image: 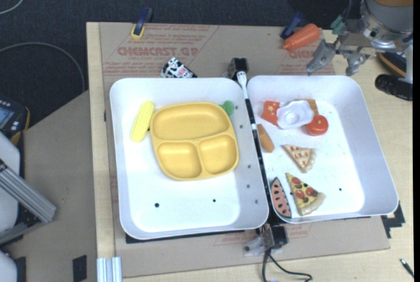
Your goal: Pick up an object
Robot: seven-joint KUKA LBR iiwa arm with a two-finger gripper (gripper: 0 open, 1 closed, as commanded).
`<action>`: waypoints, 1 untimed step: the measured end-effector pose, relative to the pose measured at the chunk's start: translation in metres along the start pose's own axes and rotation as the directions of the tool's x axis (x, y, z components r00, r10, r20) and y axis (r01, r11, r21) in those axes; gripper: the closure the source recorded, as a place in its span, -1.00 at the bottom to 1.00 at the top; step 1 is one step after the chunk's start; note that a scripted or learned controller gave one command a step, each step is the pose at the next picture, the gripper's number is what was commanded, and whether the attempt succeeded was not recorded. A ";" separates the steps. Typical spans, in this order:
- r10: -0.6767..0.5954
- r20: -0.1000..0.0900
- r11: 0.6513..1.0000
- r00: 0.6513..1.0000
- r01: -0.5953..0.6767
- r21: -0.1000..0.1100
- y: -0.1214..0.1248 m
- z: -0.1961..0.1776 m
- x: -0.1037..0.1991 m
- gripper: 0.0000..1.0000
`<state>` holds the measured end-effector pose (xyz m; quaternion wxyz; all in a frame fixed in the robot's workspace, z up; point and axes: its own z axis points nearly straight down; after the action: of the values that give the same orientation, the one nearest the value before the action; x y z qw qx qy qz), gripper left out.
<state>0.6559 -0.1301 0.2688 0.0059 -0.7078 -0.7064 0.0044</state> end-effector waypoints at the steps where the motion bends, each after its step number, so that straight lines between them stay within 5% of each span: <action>1: -0.002 0.002 1.000 1.000 0.002 -0.014 0.002 -0.008 0.000 -1.00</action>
<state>0.6580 -0.1299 0.2770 0.0004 -0.7070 -0.7072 0.0003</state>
